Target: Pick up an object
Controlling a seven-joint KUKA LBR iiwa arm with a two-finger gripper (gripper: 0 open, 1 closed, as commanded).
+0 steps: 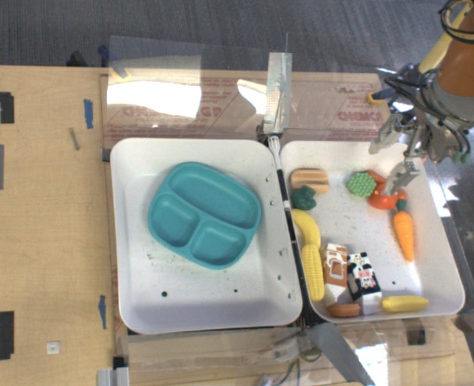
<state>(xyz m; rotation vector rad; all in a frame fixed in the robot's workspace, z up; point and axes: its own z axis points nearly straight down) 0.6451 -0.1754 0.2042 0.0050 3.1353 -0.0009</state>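
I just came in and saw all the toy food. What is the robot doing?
The robot arm is reaching in from the right, with its gripper hanging over the right bin, near a red toy and a carrot. Nothing looks picked up yet. The left bin holds a teal plate.

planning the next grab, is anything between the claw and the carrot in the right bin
Nothing visible blocks it. The claw hangs at the right bin's far right side, over a red-orange toy. The carrot lies just nearer the camera on bare bin floor, nothing lying on it.
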